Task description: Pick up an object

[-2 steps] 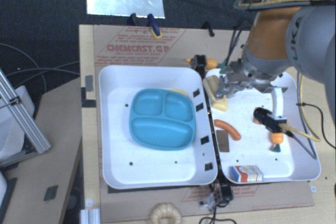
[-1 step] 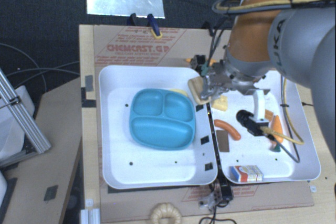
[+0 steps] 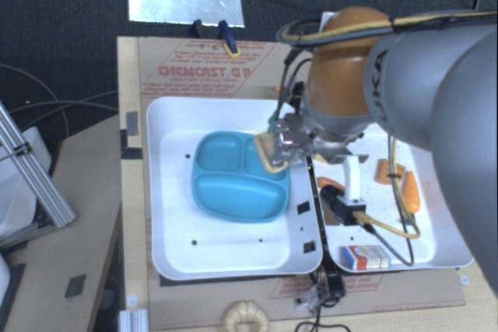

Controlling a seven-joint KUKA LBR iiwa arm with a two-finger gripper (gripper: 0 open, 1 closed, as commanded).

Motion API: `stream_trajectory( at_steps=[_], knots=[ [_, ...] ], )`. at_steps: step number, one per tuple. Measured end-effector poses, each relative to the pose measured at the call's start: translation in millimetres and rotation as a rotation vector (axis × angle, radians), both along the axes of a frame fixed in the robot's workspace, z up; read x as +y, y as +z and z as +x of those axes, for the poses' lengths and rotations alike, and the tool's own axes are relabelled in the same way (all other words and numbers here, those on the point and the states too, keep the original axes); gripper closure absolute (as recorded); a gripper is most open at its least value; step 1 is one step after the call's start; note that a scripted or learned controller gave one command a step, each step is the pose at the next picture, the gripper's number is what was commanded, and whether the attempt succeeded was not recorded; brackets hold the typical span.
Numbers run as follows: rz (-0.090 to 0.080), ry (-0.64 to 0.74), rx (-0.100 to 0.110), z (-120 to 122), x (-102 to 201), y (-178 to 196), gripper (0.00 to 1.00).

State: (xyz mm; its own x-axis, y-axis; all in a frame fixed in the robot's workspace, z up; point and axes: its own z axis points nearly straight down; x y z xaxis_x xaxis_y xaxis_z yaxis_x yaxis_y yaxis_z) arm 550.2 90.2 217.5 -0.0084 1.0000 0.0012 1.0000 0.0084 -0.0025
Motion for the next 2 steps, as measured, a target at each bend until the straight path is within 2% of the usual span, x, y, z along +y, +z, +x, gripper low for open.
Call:
stream_trajectory(
  at_steps=[1,2],
  knots=[
    [0.000,-0.003,-0.005,7.6,-2.0,17.2,1.00],
    [-0.001,-0.008,-0.003,5.7,-8.3,14.3,1.00]
  ],
)
